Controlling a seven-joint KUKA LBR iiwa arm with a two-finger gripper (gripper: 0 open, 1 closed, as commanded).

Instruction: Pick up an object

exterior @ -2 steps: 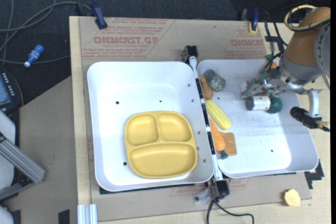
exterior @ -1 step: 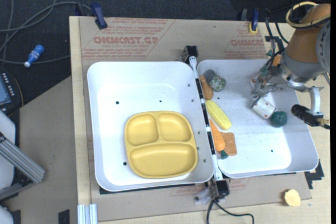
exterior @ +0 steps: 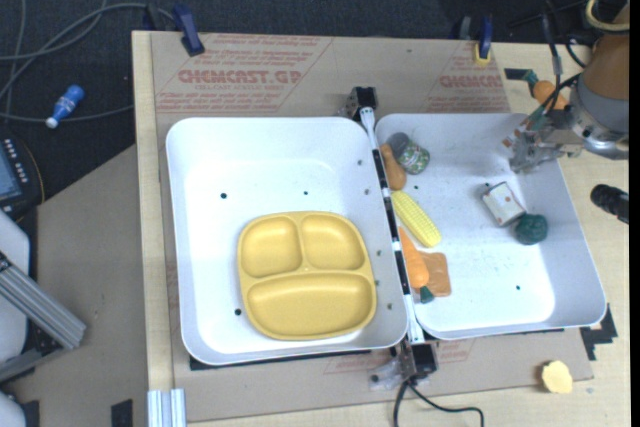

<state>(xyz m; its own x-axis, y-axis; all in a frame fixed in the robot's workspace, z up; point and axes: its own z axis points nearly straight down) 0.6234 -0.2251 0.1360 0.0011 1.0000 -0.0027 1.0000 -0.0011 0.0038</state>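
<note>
Gripper (exterior: 527,151) hovers over the right bin's (exterior: 560,310) far right corner; can't tell how it's set. Nothing visibly held. Below it lie a white block (exterior: 502,202) and green ball (exterior: 531,229); corn cob (exterior: 415,219) and carrot (exterior: 416,266) line the bin's left edge.

The arm (exterior: 605,105) is grey metal with rounded, smooth casing, and an orange band (exterior: 607,65) wraps it above the wrist. Below that sits a pale silver-grey collar — then a small metallic gripper (exterior: 527,150), its fine parts too blurred to make out.
</note>
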